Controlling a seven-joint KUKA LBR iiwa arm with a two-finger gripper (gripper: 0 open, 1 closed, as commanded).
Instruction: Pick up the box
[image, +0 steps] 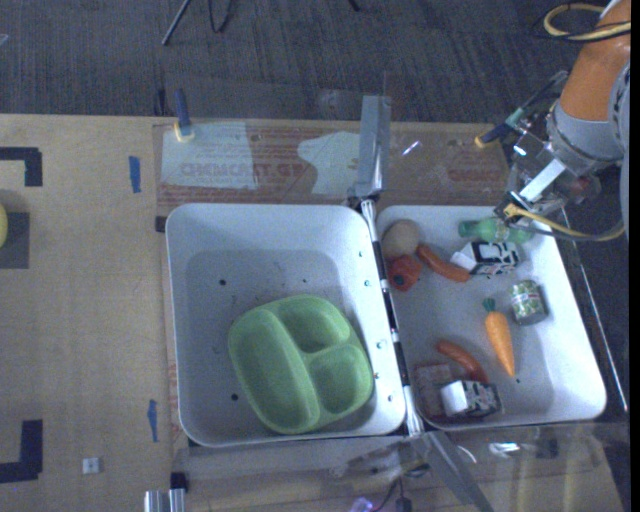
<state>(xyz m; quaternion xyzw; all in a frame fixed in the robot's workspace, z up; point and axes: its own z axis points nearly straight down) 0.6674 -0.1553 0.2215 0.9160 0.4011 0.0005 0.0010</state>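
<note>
**Ana:** Wooden bench (80, 330) under everything, dark carpet beyond it, and the two white bins sit rim to rim. Why is the left bin (195, 250) so bare?

**Ben:** It holds a green divided plate (300, 365) lying flat and that's all. My guess is it serves as the drop side, so all the clutter sits in the right bin (585, 350).

**Ana:** And the box?

**Ben:** I take it to be the dark box (462, 397) with the pale label. It lies flat in the right bin's near corner, close to the wall by the divider. A red pepper (462, 357) lies just beside its far edge, and the carrot (500, 343) is a little further right.

**Ana:** The arm isn't near that.

**Ben:** No. The gripper (520, 212) hangs over the bin's far edge, tilted inward because the arm reaches in from the right. It is just beside a green bottle (480, 229) and a small black-and-white packet (494, 257). That packet could be the intended box instead, and I can't settle which.

**Ana:** Is it spread or closed?

**Ben:** I cannot tell, since cables and the wrist body blur that spot. Nothing is visibly pinched in it.

**Ana:** So the pick hasn't happened?

**Ben:** I judge not. Both candidates rest on the bin floor. The near-corner one would be awkward, crowded by the wall and the pepper.
</note>
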